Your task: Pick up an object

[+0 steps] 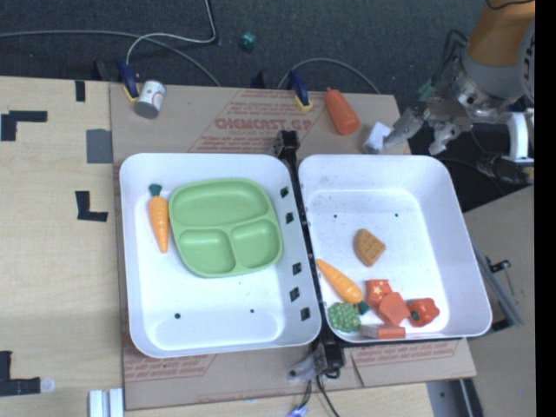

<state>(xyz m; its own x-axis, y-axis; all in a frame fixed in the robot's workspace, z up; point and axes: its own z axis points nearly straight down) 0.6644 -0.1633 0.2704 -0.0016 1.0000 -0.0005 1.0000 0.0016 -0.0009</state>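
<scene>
1. No single object is fixed by the task; the likeliest candidates are taken to be those in the right bin (452, 189), which lies nearer the tool.
2. A tan, waffle-like piece (369, 247) is seen lying alone near the middle of that bin's floor, apart from everything else.
3. An orange toy carrot (338, 279) lies nearer and to the left of it, its long axis running diagonally from far-left to near-right, its near end beside a green, bumpy toy vegetable (344, 317).
4. A cluster of red pieces (393, 305) is packed against the near wall, the pieces touching one another.
5. In the left bin (130, 233) a green divided plate (227, 226) is seen, with a second carrot (159, 220) just beside its left edge, long axis running far to near.
6. Outside the bins, on the tabletop (52, 233), an orange-red cone-shaped toy (341, 112) lies beyond the far edge of the right bin.
7. The tool (426, 135) is held past the far-right corner of the right bin, outside its rim and above the tabletop. Its fingers appear spread, with nothing seen between them.
8. The deciding relation is judged as follows: every right-bin candidate lies toward the near-left from the tool, so a move inward over the far rim and then down would be called for. The waffle-like piece is closest and free-standing, and would probably be the easiest to take.
</scene>
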